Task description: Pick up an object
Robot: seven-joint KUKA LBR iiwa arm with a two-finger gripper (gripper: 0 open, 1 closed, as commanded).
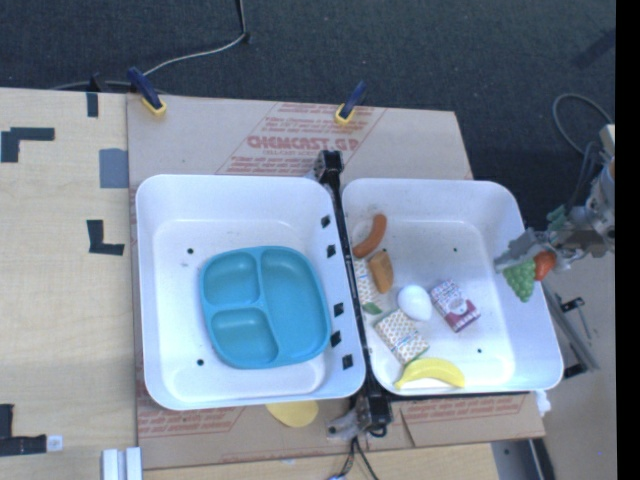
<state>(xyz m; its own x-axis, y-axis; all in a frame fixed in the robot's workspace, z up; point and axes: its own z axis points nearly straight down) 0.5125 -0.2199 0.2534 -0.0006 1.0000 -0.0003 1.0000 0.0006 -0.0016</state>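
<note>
The gripper (pixel 530 263) hangs over the right bin's (pixel 500 203) outer rim, fingers clamped on a green-and-red toy vegetable (pixel 524 276) lifted clear for picking. Below lie a sausage (pixel 369 234), egg (pixel 414 301), banana (pixel 431 373) and cartons; the left bin (pixel 160 208) holds a blue divided plate (pixel 264 304).

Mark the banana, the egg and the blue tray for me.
banana (pixel 430 373): camera view, middle of its yellow curve.
egg (pixel 414 301): camera view, centre of the white shell.
blue tray (pixel 240 280): camera view, floor of its upper-left compartment.

Grey metal gripper (pixel 548 250), thin cables behind.
</note>
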